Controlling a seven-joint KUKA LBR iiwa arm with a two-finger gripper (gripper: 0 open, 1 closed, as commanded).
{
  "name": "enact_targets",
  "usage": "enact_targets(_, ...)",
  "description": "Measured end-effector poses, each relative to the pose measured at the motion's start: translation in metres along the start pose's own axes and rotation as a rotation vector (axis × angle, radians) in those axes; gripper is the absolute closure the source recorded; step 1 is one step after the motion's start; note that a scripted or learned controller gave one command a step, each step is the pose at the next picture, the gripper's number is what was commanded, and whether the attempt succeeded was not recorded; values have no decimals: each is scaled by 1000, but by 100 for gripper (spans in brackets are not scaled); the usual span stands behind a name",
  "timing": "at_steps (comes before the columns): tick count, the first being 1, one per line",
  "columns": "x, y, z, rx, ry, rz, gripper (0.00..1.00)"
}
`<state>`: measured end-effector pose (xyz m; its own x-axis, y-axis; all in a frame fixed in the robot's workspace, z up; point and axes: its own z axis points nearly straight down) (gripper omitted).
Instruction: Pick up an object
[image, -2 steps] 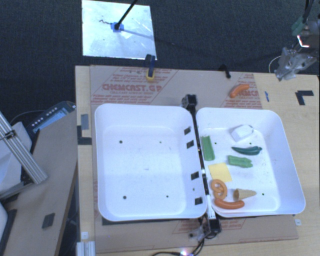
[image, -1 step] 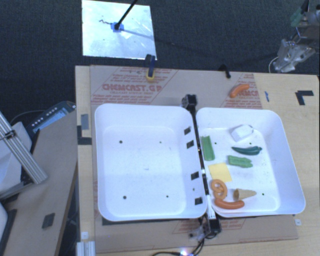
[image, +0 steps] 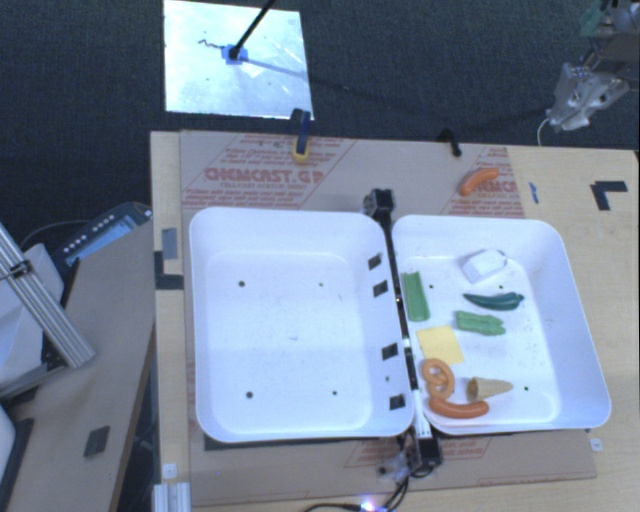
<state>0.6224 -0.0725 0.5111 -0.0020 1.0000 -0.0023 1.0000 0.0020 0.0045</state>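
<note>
Pincer (image: 585, 95) hangs above bench's (image: 170, 180) far right corner.

Smooth glossy white plastic bins (image: 290, 225) on a matt board bench (image: 250, 170).

A silver sheet (image: 237, 58) lies on dark carpet (image: 80, 100).

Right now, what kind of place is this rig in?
Likely a robotics lab grasping bench: two white bins side by side on a board, toy food like a pretzel in the right bin, dark carpet around.
</note>
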Motion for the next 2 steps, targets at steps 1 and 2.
enact_targets(1,-10,29,5,0,0,1,100)
enact_targets(2,-12,47,7,0,0,-2,100)
